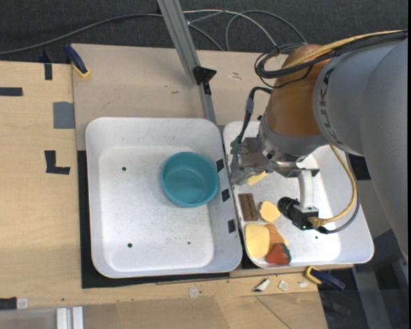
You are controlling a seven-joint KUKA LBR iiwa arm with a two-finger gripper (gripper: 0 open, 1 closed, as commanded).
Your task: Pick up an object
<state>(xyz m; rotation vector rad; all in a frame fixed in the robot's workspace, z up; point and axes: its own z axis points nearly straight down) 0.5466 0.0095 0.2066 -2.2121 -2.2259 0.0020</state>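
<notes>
Camera view, looking down at a slant: the right bin [349,249] contains the candidate objects for pickup, grouped in its near-left part. A small brown rectangular block [246,205] lies close to the bin's left wall. Just right of it sits a small yellow piece [269,211]. Nearer the front edge, a larger pale yellow object [256,238] lies touching an orange piece [276,237], and a red object [279,255] rests against the front of both. A further yellow fragment [257,177] shows at the lower edge of the gripper body.

The gripper [245,172] is positioned low over the left rear part of the right bin, just behind the brown block. Its fingers are hidden under the wrist, so whether they are spread or closed cannot be determined, and no object is visible between them. A black cylindrical fitting [296,213] with a yellow cable hangs beside the wrist, over the bin's middle.

The arm [329,108], grey with an orange band, enters from the right and covers the rear of the right bin.

The left bin [116,245] holds one teal bowl [188,178], upright, toward its right side.
</notes>
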